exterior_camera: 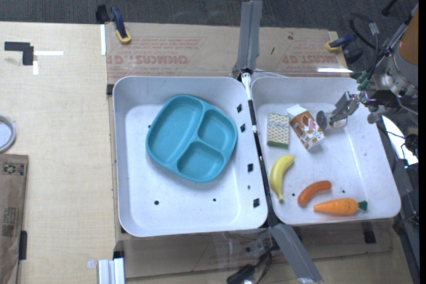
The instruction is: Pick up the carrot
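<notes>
The carrot [340,207], a smooth orange cone with a green tip, lay at the near edge of the right bin [373,163], beside a glossy sausage [314,191]. The metal tool [335,115] hovered near a small printed carton [305,128], apart from the carrot; whether open or closed, I couldn't tell.

Mirrored red "CHEMICAL GUYS" lettering on cardboard sheet [219,50] behind bins.

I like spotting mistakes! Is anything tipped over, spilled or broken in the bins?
Nothing is spilled or broken. The little carton in the right bin lies tilted on its side near the gripper. The carrot, banana and blue plate look fine.
</notes>
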{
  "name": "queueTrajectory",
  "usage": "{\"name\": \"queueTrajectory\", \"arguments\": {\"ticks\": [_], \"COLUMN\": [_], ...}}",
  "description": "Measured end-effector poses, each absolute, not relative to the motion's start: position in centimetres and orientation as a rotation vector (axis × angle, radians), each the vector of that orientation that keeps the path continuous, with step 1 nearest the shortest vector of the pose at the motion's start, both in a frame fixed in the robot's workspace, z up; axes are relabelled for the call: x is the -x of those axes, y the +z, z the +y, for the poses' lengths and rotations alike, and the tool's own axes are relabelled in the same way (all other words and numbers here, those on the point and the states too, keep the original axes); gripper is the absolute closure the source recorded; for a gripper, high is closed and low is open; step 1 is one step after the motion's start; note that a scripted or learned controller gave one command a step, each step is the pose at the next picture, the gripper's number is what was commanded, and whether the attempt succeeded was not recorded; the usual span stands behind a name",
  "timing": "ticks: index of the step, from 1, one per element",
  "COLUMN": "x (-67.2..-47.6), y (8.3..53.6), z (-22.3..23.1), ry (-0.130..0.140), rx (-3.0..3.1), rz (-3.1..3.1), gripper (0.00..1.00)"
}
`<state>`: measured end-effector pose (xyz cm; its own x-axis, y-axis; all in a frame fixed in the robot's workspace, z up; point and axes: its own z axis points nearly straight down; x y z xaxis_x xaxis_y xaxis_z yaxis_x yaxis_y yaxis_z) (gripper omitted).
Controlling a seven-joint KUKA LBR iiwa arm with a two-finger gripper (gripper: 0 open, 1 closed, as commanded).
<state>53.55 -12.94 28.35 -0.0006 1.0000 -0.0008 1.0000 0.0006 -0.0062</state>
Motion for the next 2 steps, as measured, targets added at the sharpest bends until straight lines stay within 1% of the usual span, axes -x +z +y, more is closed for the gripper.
{"name": "queueTrajectory", "arguments": {"ticks": [1,2], "x": [-47.8,-47.9], "y": [16.0,8.9], "z": [-20.2,-22.2], "ry": [0.002,-0.001], "rx": [1.911,1.34], "rz": [-2.487,-2.838], "gripper": [0.0,0.0]}}
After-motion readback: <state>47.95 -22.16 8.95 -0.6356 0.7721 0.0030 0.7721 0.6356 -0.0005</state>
